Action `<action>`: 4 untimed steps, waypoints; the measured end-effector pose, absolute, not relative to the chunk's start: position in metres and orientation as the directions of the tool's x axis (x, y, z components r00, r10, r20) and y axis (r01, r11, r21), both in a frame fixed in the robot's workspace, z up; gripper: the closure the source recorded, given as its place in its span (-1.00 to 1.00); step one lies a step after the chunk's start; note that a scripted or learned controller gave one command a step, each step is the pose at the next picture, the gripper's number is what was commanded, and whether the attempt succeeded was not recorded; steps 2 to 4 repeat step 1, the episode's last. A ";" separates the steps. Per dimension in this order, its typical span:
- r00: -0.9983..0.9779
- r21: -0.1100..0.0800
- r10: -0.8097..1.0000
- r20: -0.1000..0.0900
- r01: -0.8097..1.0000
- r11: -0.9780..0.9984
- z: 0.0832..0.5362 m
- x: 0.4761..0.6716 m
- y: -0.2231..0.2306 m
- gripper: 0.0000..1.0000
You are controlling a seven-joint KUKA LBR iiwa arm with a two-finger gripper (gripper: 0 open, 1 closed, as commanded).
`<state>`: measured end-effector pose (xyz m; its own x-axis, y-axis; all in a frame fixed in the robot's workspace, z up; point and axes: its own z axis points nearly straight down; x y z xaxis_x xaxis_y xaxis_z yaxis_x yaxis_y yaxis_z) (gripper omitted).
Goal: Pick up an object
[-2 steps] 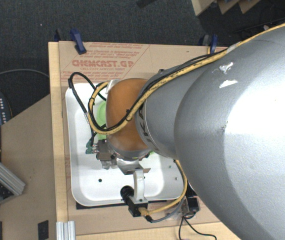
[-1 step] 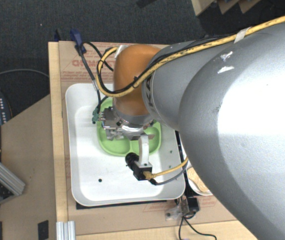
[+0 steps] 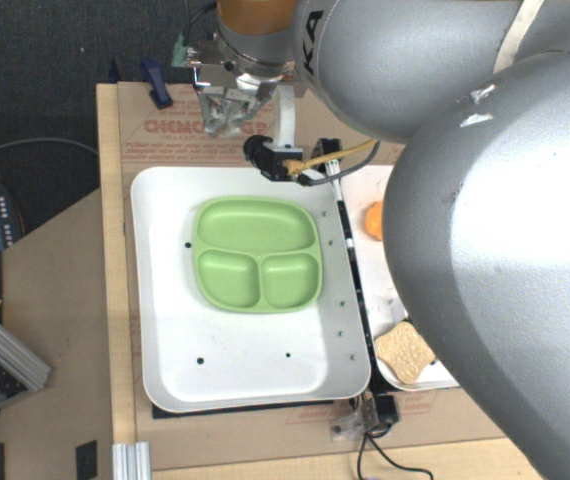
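A light green plate [image 3: 258, 254] with three compartments lies flat in the left white bin [image 3: 165, 298], a little above its middle. My gripper [image 3: 227, 118] hangs beyond the bin's far edge, over the brown board, well above and apart from the plate. Nothing shows between its fingers. In the right bin [image 3: 375, 268], mostly hidden by the arm, an orange round object [image 3: 373, 220] lies near the divider, and a tan cracker-like piece [image 3: 405, 353] lies at the near corner.
The big grey arm [image 3: 485, 168] covers most of the right bin. A blue clip [image 3: 156, 83] sits on the far left corner of the board. Cables run along the near edge of the bench.
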<state>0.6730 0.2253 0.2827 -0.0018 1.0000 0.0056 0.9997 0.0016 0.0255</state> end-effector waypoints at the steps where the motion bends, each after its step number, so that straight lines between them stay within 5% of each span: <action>1: -0.002 -0.004 1.000 0.001 1.000 0.002 0.289 0.612 0.225 1.00; 4: -0.002 -0.004 1.000 0.001 1.000 0.002 0.289 0.612 0.225 1.00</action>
